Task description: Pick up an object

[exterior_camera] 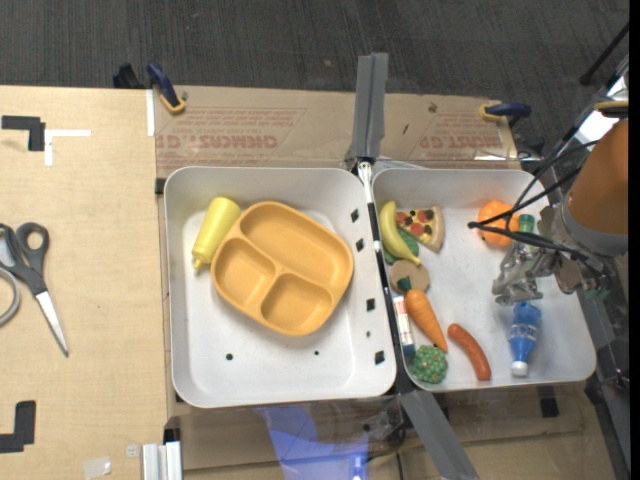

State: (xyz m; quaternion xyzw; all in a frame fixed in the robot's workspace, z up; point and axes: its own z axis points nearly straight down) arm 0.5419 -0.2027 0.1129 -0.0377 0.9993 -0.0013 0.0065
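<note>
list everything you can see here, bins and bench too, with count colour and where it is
bins: 2, white, side by side on the bench
divided plate: 1, orange-yellow, left bin
bottle: 1, yellow, left bin, at the plate's left edge
banana: 1, yellow-green, right bin, top left
pizza slice: 1, right bin, beside the banana
carrot: 1, orange, right bin
broccoli: 1, green, right bin, near corner
sausage: 1, red, right bin
water bottle: 1, blue, right bin
orange fruit: 1, right bin, top
scissors: 1, grey, bench at left
arm: 1, from the right
hand: 1, over right bin, above water bottle
</note>
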